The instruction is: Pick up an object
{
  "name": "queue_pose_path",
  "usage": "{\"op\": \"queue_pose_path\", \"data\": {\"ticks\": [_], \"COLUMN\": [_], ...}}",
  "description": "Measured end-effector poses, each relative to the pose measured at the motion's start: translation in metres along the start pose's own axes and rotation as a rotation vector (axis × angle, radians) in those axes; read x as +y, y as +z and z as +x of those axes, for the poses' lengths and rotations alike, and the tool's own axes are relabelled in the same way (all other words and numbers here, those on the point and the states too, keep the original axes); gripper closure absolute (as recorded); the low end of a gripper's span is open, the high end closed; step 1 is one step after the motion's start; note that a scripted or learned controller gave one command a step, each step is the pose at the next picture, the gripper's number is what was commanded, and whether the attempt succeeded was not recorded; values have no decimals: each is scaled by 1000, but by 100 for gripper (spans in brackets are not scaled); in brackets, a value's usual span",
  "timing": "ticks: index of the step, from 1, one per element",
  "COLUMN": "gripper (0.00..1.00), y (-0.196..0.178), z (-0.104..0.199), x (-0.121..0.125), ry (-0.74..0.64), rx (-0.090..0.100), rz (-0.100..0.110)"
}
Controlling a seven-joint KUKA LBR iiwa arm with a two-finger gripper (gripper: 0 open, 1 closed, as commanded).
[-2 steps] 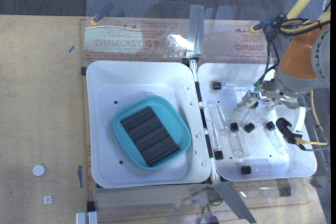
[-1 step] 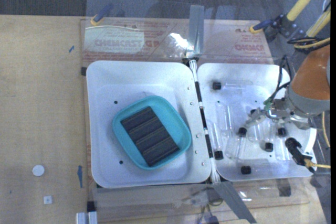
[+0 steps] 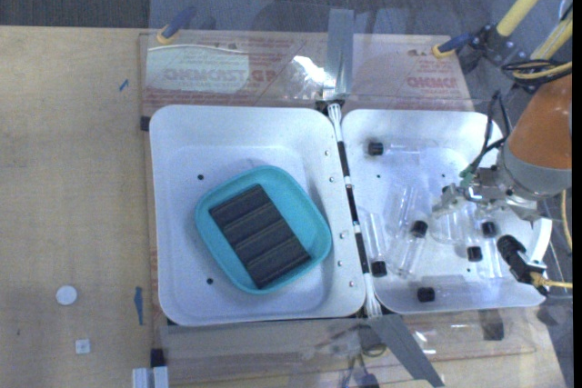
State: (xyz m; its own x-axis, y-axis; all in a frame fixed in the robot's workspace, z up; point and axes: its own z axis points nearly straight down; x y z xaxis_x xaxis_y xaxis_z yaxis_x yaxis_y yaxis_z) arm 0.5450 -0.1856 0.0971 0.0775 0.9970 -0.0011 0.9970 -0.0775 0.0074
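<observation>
A: What lay at the far left?

B: A bare stretch of the wooden desk (image 3: 73,195), with a small white disc (image 3: 66,294) near its lower edge.

A: And moving right?

B: The left bin (image 3: 173,141), shallow and white. In it sat a teal tray (image 3: 262,227), turned at an angle, with a dark ribbed block (image 3: 260,234) lying inside it. Behind both bins stood clear plastic panels (image 3: 309,59) with red printed lettering, seen in reverse.

A: What was in the right bin (image 3: 400,127)?

B: Several clear plastic tubes (image 3: 405,213) with black caps, scattered across the floor of the bin. One black cap (image 3: 374,147) lay near the top left corner, another (image 3: 426,293) near the bottom edge, and more sat around the middle.

A: Where was the claw (image 3: 468,191)?

B: Low over the right half of that bin. The grey arm with its orange band (image 3: 546,127) came in from the right edge. The clear tubes lay just to the left of the claw and a little below it, close by. Nothing could be seen between its fingers. Whether they were spread or closed, I could not tell; the wrist and glare off the plastic hid them.
</observation>
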Motion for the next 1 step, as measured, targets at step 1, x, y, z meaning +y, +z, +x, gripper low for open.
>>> {"op": "queue_pose_path", "data": {"ticks": [1], "gripper": [100], "y": [-147], "z": [66], "x": [-18], "ry": [-7], "rx": [1], "rz": [7]}}
